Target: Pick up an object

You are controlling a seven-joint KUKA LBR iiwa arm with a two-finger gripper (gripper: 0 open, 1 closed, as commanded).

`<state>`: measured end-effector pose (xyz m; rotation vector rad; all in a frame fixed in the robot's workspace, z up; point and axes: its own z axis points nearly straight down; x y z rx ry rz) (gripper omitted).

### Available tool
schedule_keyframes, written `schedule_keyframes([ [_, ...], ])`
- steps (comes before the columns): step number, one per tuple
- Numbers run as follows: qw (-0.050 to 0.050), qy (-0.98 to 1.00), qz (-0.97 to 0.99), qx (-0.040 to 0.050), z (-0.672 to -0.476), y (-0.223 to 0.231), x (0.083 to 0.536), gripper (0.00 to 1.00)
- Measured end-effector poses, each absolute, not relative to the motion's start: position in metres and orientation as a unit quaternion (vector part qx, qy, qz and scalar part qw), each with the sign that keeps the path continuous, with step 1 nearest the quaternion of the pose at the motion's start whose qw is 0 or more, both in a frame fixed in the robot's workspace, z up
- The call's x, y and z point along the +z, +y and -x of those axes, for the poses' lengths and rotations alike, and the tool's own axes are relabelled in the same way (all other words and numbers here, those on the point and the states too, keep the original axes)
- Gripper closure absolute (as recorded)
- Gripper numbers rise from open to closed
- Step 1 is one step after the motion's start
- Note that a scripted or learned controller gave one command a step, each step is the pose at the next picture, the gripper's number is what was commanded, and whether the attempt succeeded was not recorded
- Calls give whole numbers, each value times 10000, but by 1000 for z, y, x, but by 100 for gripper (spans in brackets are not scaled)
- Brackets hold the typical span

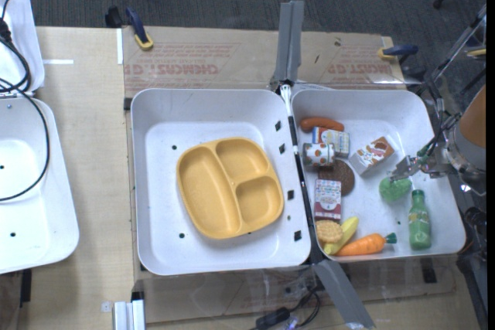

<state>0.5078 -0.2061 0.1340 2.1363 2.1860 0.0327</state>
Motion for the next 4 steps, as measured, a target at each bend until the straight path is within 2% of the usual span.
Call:
schedule_keyframes([
  [1, 371, 6701, -7411, 194, -516, -214, 131, 0],
  [2, 403, 6061, -7939, 272, -522, -211, 133, 0],
  [3, 421, 6168, -7855, 261, -519, -210, 132, 0],
  [4, 492, 6116, -7892, 255, -514, -202, 134, 0],
])
